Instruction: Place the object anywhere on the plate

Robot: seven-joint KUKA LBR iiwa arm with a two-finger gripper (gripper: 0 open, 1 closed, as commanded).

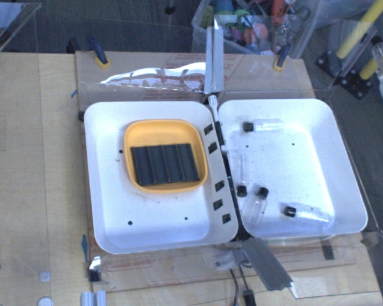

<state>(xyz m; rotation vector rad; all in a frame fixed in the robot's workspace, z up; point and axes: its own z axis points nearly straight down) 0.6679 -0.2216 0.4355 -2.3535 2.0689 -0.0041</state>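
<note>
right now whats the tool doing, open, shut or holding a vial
Tool: it cannot be told from this camera view. The clear black-capped vials lie in the right bin; the yellow plate sits in the left bin.

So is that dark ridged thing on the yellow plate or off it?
On it. The dark ridged thing lies flat inside the yellow plate, its rim showing all round.
</note>
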